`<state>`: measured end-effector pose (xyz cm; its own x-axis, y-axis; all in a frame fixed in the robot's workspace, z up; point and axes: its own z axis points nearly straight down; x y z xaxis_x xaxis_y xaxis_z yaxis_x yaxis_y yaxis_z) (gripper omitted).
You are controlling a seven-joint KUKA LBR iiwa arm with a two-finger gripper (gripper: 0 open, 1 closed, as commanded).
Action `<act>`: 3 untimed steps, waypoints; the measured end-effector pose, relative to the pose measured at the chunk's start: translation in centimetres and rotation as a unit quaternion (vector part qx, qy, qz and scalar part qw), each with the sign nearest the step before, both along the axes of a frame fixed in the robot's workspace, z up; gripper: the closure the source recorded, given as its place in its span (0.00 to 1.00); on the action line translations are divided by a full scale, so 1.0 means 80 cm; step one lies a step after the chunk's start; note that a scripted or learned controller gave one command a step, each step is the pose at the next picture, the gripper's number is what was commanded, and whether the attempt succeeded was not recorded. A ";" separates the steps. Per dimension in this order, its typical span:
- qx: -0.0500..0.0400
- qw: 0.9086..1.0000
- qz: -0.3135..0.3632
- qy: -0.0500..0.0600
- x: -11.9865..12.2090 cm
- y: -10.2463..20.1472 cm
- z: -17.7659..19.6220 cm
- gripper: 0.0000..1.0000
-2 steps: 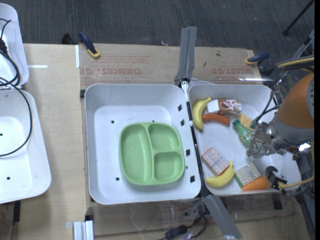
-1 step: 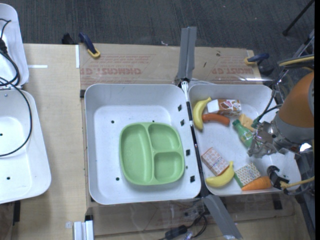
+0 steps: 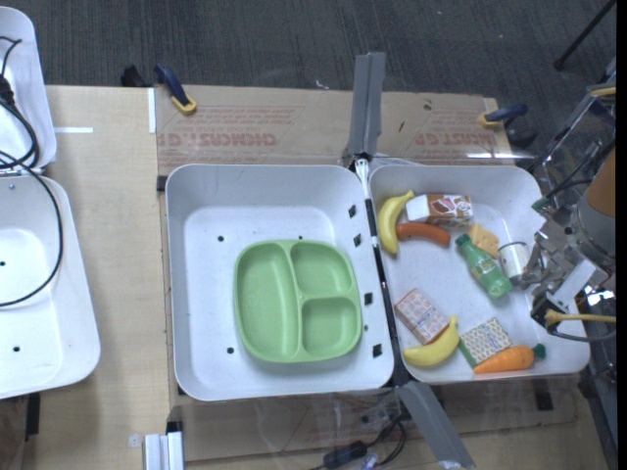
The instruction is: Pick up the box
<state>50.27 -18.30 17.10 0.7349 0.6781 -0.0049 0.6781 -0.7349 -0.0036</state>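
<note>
Three small boxes lie in the right bin [image 3: 519,179]. A white and brown carton [image 3: 443,207] rests at the back beside a banana. A pink patterned box [image 3: 420,313] lies near the bin's left wall, and a pale patterned box [image 3: 485,338] sits at the front just above a carrot [image 3: 506,359]. My gripper [image 3: 545,292] hangs over the bin's right edge, to the right of all three boxes and apart from them. Nothing shows between its tips.
The right bin also holds a second banana [image 3: 432,347], a red sausage [image 3: 423,232], a green bottle [image 3: 482,265], a tan cracker [image 3: 483,238] and a small metal can [image 3: 512,258] close to the gripper. A green divided plate [image 3: 298,302] lies in the left bin [image 3: 196,262].
</note>
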 end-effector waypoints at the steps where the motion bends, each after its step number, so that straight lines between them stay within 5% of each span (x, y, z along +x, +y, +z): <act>1: 0.001 1.000 -0.009 0.000 -0.033 0.007 -0.084 1.00; 2: -0.001 0.992 0.129 0.000 0.064 0.046 0.243 1.00; 3: -0.001 0.999 0.048 0.000 0.093 0.096 0.336 1.00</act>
